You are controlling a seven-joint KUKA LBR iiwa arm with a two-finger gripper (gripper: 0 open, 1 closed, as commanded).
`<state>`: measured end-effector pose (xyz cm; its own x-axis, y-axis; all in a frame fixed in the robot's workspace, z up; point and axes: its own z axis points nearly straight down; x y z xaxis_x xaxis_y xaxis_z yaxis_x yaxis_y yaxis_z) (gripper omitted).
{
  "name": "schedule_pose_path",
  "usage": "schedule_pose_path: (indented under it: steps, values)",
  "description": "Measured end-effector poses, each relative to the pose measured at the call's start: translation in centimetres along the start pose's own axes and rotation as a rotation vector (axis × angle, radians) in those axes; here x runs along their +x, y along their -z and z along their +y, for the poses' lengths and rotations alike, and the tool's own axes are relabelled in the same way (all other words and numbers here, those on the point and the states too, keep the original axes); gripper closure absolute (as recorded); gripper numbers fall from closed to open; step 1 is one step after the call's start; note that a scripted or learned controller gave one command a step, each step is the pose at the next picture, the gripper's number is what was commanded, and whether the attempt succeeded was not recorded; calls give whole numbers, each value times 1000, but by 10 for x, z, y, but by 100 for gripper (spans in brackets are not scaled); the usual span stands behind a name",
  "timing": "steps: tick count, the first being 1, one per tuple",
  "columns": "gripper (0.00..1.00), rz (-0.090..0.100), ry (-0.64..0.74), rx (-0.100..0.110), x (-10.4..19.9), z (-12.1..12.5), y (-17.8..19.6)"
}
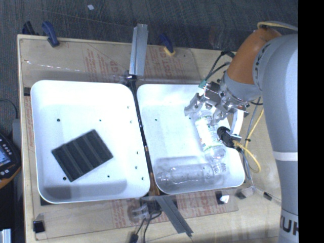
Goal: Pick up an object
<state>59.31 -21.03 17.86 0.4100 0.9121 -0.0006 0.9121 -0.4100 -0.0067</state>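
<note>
A black ribbed rectangular pad (82,154) lies tilted in the left bin (45,92). In the right bin (162,97) a clear plastic bottle (188,173) lies on its side along the near wall. A second clear bottle (208,138) with a white label lies along the right side, its cap end toward the near right corner. My gripper (208,109) hangs over the upper end of that labelled bottle, close to it. The view does not show how its jaws stand or whether anything is held.
Blue clamps (50,34) sit on the bench's far edge. A grey metal bar (137,49) runs up from between the bins. Cables and a yellow hose (249,156) trail beside the right bin. A handheld pendant (6,158) lies at the left edge.
</note>
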Motion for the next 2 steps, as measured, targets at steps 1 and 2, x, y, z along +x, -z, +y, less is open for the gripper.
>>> schedule_pose_path:
  steps: [1,2]
  values:
    - [0,0,277,-2,1,-26,2]
    - [0,1,239,-2,-4,-60,32]
